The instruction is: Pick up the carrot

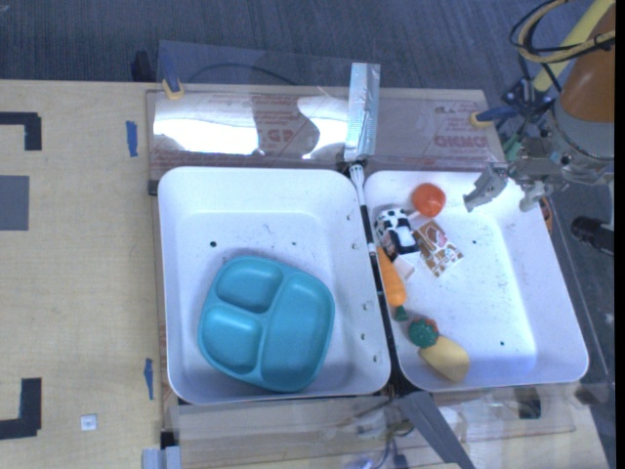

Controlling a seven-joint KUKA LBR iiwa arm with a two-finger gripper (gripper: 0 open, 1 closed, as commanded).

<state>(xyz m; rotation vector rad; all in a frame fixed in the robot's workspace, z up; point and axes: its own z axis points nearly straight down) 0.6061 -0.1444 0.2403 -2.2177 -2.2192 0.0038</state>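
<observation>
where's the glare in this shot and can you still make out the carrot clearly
In the camera view, the strongest glare sits on the clear plastic sheet behind the bins, washing out its red print. The right bin looks bright near the gripper, which casts little shadow. The carrot is small and slightly soft, but its orange shape reads clearly against the bin's left wall.

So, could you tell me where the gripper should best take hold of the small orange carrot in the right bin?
Probably mid-body on the small orange carrot, coming from above. It lies flat, lengthwise beside the bin's left wall, so the fingers should close across its narrow width, though the wall leaves little room on that side.
</observation>
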